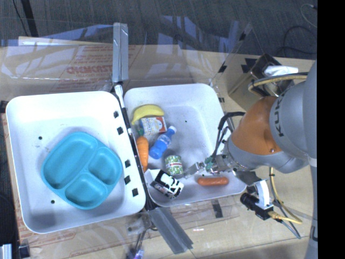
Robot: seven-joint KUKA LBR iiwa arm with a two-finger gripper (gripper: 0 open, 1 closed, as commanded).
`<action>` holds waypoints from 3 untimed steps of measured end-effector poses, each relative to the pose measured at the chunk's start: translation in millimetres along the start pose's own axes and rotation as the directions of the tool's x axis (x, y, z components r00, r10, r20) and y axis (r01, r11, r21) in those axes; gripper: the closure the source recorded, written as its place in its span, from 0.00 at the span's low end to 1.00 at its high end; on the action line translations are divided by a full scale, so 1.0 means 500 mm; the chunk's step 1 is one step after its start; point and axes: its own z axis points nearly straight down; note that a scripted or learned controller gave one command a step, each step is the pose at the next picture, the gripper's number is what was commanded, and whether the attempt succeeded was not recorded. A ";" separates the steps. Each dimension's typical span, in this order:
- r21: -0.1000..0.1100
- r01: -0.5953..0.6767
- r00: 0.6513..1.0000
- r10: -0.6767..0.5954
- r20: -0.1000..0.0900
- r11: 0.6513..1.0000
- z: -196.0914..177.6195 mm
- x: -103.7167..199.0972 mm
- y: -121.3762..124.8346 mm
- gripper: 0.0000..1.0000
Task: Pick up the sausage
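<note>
The sausage [213,181], reddish-brown and lying flat, rests near the front right corner of the right bin [188,99]. My gripper [206,167] hovers just above and slightly left of it, close to the bin floor. Nothing is seen held in it. The grey arm with its orange band [259,134] reaches in from the right over the bin's edge.
Also in the right bin are a banana [148,112], a small carton [152,125], a blue bottle [162,143], a carrot [142,152], a green-labelled can [173,165] and a black-and-white toy [167,185]. The left bin [32,112] holds a blue divided plate [82,169].
</note>
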 end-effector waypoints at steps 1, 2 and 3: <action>-0.001 0.009 1.000 -0.009 0.001 1.000 0.000 -0.003 -0.001 0.00; -0.003 0.110 0.994 -0.110 0.003 0.994 -0.149 0.054 0.042 0.00; -0.001 0.189 0.982 -0.189 0.003 0.982 0.000 -0.021 -0.005 0.00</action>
